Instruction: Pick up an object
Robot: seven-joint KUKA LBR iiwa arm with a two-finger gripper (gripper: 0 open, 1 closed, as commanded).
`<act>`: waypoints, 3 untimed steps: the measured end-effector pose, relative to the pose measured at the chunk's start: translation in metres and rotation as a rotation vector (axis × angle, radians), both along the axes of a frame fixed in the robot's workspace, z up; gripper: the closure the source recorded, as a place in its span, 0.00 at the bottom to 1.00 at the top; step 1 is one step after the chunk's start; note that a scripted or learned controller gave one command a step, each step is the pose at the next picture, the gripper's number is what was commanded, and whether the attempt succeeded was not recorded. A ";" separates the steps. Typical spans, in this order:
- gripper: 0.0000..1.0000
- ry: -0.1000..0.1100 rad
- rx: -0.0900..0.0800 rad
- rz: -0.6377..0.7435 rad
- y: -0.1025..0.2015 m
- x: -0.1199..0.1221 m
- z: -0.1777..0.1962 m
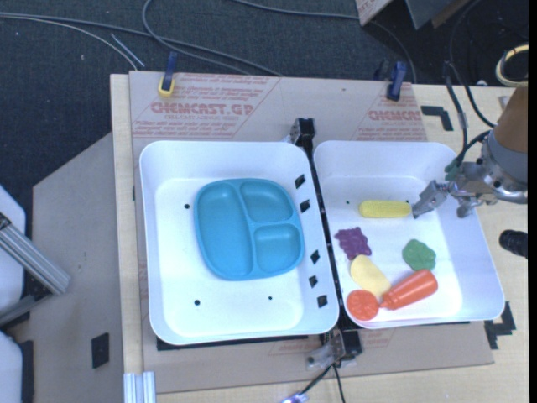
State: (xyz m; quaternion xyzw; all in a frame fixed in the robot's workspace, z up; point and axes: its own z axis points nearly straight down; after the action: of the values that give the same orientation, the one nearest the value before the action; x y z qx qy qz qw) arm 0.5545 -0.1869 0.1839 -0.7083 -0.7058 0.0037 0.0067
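My gripper (443,194) hangs over the right bin (470,170), near its far right corner, and my fingers look spread apart with nothing between them, though the view is too small to be sure how wide. The nearest thing to me is the yellow banana (384,210), lying flat on its side just beside my left fingertip, in the far half of the bin. I judge it a light, stiff plastic toy with a smooth, rounded skin that could slip, so I would take it across its narrow middle, fingers on the two long sides, not at the tapered ends.

Toward the near edge lie the purple grapes (353,241), a green lump (419,254), a pale yellow piece (367,273), a carrot (410,290) and a red tomato (362,305); those last three touch one another, which makes them poorer picks. The left bin (164,225) carries a blue divided plate (248,227).
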 end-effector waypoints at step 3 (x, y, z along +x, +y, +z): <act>0.00 -0.009 -0.001 0.004 -0.004 0.004 -0.102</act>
State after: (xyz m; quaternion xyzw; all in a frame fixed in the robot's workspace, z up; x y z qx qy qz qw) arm 0.5589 -0.1911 0.0822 -0.7070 -0.7072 0.0009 0.0029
